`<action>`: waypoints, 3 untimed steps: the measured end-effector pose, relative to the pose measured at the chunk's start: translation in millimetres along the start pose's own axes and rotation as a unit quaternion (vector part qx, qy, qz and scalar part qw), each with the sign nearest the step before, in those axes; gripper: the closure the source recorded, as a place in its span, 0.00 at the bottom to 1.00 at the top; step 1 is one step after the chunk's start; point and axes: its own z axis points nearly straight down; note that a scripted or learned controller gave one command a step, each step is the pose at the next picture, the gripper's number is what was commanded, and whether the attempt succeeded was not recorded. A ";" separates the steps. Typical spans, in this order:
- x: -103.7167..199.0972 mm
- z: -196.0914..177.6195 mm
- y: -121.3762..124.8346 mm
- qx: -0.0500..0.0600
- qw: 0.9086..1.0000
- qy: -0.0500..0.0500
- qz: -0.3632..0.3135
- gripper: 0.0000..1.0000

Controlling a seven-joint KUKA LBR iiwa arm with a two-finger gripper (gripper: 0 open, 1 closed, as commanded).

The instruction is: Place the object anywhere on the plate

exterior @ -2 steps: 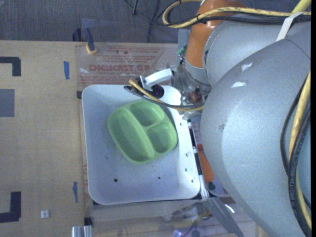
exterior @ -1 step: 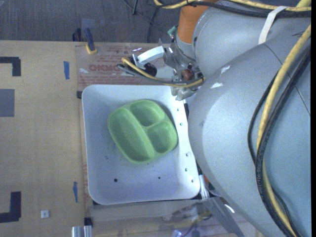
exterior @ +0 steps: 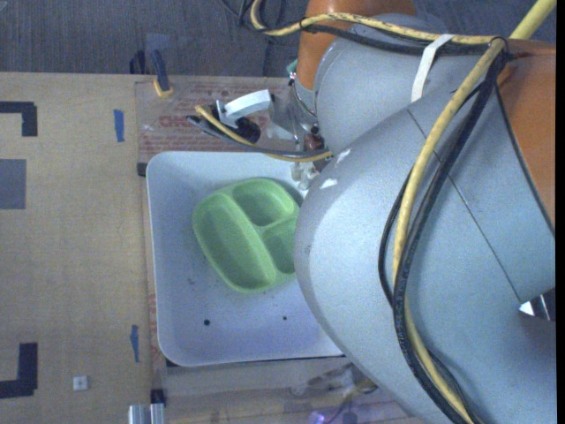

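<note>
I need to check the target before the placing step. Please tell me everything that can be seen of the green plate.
The green plate is light green and looks like smooth plastic. Raised ridges divide it into compartments: one long section on its left and smaller ones on the right. It lies flat, right side up, on the floor of the white bin, near the bin's middle. Its visible compartments hold nothing. The grey arm covers its right edge, so that part cannot be judged. Nothing visibly touches it except the bin floor.

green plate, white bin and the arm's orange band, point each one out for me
green plate (exterior: 238,237), camera view, on the left compartment's floor
white bin (exterior: 229,329), camera view, on the bare floor below the plate
orange band (exterior: 353,3), camera view, on its top, above the grey wrist
</note>
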 end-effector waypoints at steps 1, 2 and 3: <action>2.2 -49.1 10.2 -0.001 0.997 -0.001 -0.081 1.00; -15.8 -50.0 -25.0 0.000 0.999 -0.001 -0.053 1.00; -113.1 4.7 -88.0 0.000 0.999 -0.001 -0.051 1.00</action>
